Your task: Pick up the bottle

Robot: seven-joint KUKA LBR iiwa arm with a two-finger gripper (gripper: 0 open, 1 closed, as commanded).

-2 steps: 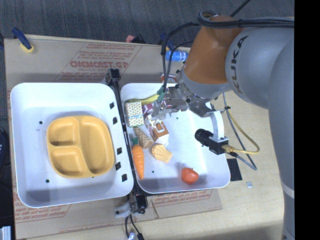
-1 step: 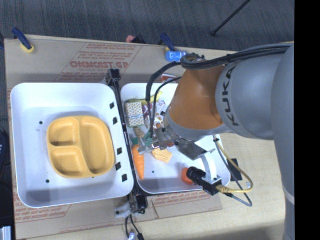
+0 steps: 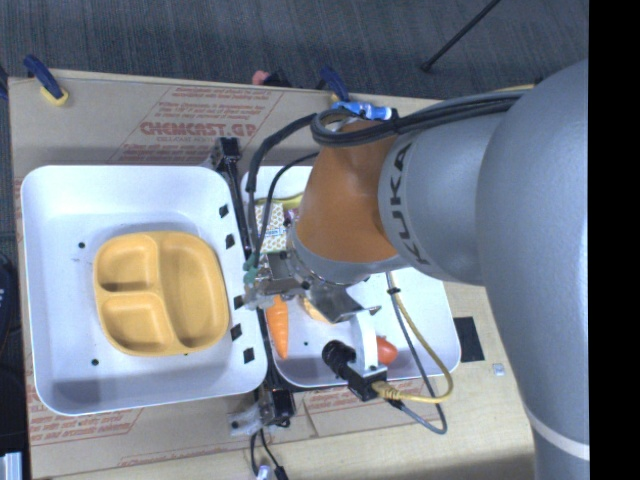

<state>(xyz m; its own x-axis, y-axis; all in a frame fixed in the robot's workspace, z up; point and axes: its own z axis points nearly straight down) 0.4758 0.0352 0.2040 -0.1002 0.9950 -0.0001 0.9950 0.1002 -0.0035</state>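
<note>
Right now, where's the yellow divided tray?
In the camera view, the yellow divided tray lies flat in the left white bin, near its middle, left of the carrot in the right bin.

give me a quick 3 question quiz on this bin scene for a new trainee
1. True or false: the yellow divided tray lies in the left bin.
2. Which item lies at the right bin's left wall, just below the arm? A) orange carrot B) blue cup C) green sponge
3. How many compartments does the tray have?

Key:
1. True.
2. A, the carrot.
3. Three.
</note>
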